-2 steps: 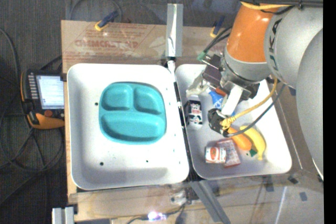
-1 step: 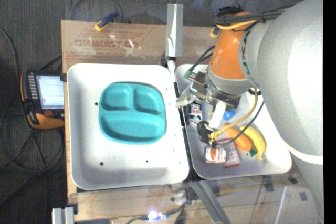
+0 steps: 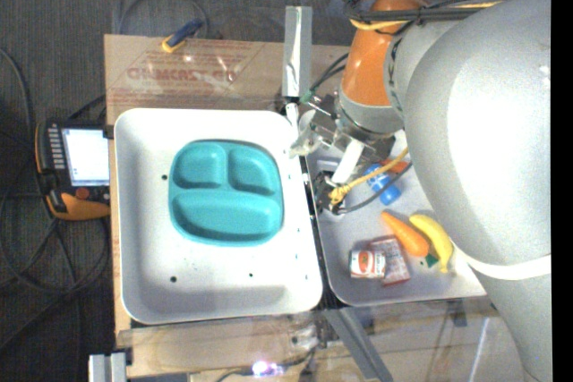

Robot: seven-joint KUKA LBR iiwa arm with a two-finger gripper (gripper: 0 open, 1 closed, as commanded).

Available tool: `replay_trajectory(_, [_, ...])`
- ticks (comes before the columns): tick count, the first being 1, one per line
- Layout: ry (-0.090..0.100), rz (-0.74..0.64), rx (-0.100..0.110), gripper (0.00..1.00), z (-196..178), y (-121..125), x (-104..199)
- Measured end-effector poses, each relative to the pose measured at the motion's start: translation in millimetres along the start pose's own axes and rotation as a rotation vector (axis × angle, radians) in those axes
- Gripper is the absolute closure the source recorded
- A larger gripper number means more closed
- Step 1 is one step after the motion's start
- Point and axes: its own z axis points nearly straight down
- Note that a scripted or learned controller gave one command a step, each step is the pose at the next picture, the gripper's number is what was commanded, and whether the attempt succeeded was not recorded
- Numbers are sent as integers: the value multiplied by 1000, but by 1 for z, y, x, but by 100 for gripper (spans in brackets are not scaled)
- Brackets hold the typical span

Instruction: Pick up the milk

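Note:
A small red-and-white package [image 3: 380,263], which may be the milk, lies on its side near the front of the right bin [image 3: 338,280]. A little blue-and-white object [image 3: 386,184] sits further back, partly under the wrist. My gripper [image 3: 311,139] hangs over the wall between the two bins, at the right bin's back left corner. It is well away from the red-and-white package. The arm's grey body covers most of the right bin.
An orange carrot [image 3: 405,233] and a yellow banana [image 3: 435,239] lie beside the package in the right bin. In the left bin [image 3: 134,192] sits a teal divided plate [image 3: 226,191]. A handheld pendant [image 3: 75,165] lies left of the bench.

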Motion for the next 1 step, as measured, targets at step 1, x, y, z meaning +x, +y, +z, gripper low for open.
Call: replay_trajectory(1, [0, 193, -3, 0, -68, 80, -17])
